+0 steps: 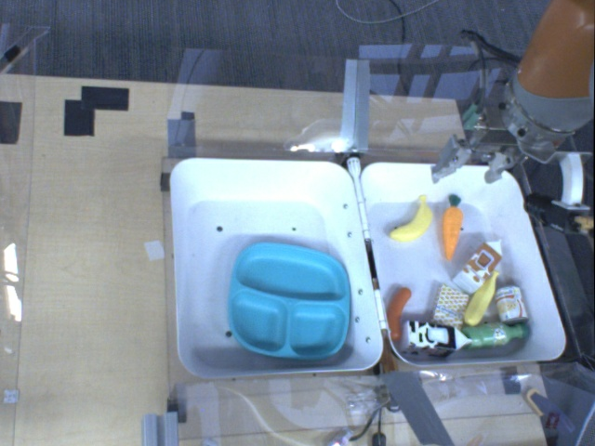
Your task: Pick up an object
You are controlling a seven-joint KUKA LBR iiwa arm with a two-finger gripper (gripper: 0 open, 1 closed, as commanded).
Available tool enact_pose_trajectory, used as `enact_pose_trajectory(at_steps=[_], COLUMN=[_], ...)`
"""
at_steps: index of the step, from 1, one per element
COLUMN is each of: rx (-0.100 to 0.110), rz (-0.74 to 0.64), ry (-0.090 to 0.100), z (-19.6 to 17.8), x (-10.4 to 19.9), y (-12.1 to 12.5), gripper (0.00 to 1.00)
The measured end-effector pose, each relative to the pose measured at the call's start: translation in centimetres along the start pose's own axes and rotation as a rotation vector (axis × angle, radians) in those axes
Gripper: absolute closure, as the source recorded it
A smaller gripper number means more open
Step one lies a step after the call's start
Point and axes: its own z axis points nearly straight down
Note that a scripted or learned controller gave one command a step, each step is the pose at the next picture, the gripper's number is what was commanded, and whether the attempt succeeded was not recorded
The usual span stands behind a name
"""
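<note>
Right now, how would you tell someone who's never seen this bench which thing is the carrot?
Start at the right bin, the one crowded with small toy foods. Look in its upper half, where two things lie apart from the pile below: the carrot is the right one, beside a yellow banana. It is the only orange, tapered piece with a small green top, standing nearly straight up and down in the view.

The left white bin [200, 249] holds a blue three-compartment plate [290, 298], lying flat toward the bin's near edge and right side. A grey metal post [356, 105] stands at the far end of the seam between the two bins. Black patches [93, 110] mark the tan bench [84, 277] near its far left corner, and a thin black cable [390, 7] loops on the dark floor beyond the far edge.
</note>
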Motion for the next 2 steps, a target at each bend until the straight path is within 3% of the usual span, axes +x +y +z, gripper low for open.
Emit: enact_pose_trajectory(at_steps=[1,2], rx=[-0.001,0.001], rz=[-0.068,-0.173], ry=[-0.001,-0.001], z=[2.6,14.7], x=[-2.4,-8.0], y=[-2.8,2.4], gripper=[0.00,0.00])
